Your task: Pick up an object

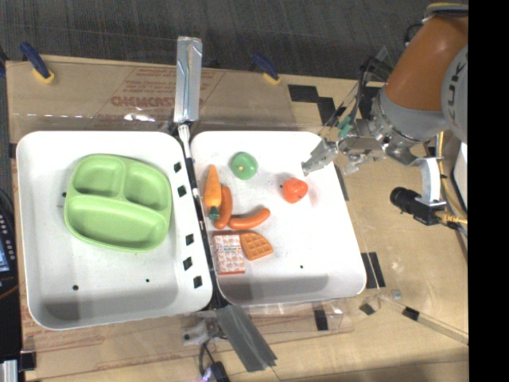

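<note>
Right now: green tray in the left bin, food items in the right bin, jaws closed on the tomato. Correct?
Not quite. In the camera view the gripper is apart from the tomato, which lies on the right bin floor. Green tray in the left bin and the food items stand.

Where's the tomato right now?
The tomato lies in the right bin, near its right wall, just below the gripper and right of the green apple.

Plate (119,201) in left bin (40,293); toy foods (238,213) in right bin (334,253).

Green divided tray (119,201) in left bin (36,293), blue clamps (38,62) on cardboard (103,86)
</note>
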Available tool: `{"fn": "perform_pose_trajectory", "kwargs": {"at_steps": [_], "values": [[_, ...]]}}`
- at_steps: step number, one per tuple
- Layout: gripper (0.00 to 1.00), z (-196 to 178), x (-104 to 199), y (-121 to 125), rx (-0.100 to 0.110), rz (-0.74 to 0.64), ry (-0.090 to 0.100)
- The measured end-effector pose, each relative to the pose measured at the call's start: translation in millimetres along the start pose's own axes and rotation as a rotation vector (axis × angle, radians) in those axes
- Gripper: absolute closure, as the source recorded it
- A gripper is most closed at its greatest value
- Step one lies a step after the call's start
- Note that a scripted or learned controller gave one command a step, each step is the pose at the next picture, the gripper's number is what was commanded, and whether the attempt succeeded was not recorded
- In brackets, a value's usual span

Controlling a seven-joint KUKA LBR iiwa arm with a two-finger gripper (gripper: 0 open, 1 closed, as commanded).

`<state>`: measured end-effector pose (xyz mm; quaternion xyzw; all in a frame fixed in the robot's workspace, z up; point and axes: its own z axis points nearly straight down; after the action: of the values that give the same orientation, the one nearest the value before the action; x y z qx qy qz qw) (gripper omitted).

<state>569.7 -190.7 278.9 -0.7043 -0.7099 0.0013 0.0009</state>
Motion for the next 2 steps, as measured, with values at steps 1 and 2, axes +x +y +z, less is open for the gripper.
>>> {"fn": "perform_pose_trajectory", "kwargs": {"at_steps": [1,2], "values": [[0.00,124.1,56.4,21.8,0.003,0.231,0.001],[0.00,145.7,63.7,24.3,0.003,0.338,0.002]]}}
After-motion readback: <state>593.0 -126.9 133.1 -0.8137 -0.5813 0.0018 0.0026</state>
